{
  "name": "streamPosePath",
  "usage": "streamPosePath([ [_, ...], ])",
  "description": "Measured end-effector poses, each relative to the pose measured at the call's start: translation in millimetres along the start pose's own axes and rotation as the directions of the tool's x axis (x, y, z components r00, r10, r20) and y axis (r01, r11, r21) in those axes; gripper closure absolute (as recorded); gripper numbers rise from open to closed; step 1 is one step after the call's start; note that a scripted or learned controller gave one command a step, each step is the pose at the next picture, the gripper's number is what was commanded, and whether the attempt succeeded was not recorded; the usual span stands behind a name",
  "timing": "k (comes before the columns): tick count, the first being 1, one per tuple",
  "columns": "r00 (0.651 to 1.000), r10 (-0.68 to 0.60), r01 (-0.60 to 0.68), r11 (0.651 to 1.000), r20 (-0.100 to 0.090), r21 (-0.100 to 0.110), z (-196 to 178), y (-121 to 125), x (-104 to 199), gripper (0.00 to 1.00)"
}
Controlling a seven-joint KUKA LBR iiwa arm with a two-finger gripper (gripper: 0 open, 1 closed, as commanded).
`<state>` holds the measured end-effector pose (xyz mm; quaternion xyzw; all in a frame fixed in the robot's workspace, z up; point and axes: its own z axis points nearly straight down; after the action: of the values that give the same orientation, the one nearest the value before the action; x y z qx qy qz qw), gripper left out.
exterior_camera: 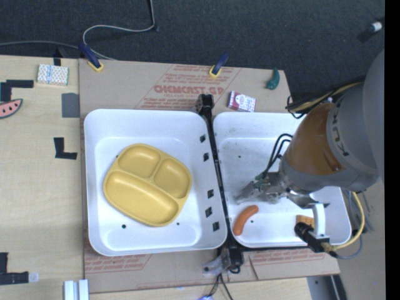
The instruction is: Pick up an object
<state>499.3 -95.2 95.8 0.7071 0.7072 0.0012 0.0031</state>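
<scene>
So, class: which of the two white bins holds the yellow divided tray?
The left bin: the yellow tray lies there. The right bin holds an orange sausage-shaped piece near the pincer.

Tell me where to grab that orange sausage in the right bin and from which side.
Grip the orange sausage across its middle, coming straight down from above. It lies flat on the right bin floor, long and slightly curved, running diagonally, so fingers should close across its narrow width. The gripper sits just above it.
</scene>
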Motion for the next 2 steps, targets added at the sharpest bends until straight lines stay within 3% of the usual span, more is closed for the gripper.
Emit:
streamPosePath([
  [1, 1.000, -0.001, 0.001, 1.000, -0.002, 0.001, -9.1, 0.2, 1.0, 1.00],
  [2, 1.000, -0.001, 0.001, 1.000, -0.002, 0.001, -9.0, 0.1, 1.0, 0.00],
])
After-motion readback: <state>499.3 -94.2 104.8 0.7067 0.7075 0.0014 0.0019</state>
